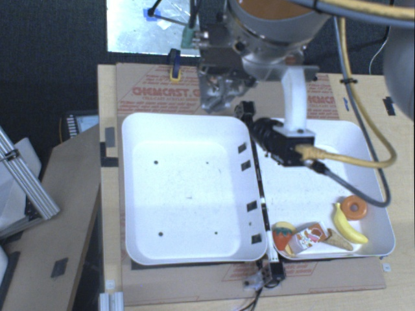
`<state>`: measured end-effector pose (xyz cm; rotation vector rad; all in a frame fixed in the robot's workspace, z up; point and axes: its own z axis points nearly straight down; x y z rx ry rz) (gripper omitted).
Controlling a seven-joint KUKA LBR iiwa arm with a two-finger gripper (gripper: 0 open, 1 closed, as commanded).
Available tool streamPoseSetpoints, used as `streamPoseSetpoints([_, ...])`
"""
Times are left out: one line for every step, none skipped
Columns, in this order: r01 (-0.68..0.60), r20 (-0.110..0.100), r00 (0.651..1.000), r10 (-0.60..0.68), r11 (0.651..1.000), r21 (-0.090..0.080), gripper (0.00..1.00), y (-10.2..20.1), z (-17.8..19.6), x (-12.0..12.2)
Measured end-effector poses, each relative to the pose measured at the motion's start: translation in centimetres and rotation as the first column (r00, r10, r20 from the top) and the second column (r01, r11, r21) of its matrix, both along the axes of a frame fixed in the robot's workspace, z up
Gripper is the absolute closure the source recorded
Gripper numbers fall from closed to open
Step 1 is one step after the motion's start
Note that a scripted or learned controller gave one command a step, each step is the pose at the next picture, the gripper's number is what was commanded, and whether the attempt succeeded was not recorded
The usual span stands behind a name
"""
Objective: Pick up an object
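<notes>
The right bin (363,141) holds a small heap in its near right corner. There lie a yellow banana (348,227), an orange ring-shaped piece (354,207), a red and orange round fruit (283,234), a red and white packet (308,236) and a tan wedge (339,241). My gripper (218,96) hangs from the grey wrist high over the back edge of the left bin (188,193), far from that heap. Nothing shows beneath it.
A white bracket with a black block and a yellow cable (337,159) hangs from the arm over the back of the right bin. Brown cardboard (155,91) lies under both bins. A shiny metal sheet (139,15) lies behind the bench.
</notes>
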<state>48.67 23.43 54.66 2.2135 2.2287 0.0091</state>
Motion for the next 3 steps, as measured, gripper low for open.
streamPoseSetpoints([0.009, -0.004, 1.000, -0.009, 1.000, -0.004, 1.00, -3.9, -1.2, 0.0])
streamPoseSetpoints([0.000, -0.003, 1.000, 0.000, 1.000, -0.002, 1.00, 0.2, -1.2, -0.1])
streamPoseSetpoints([0.014, -0.002, 1.000, -0.014, 1.000, -0.005, 1.00, -7.5, -1.2, 2.2])
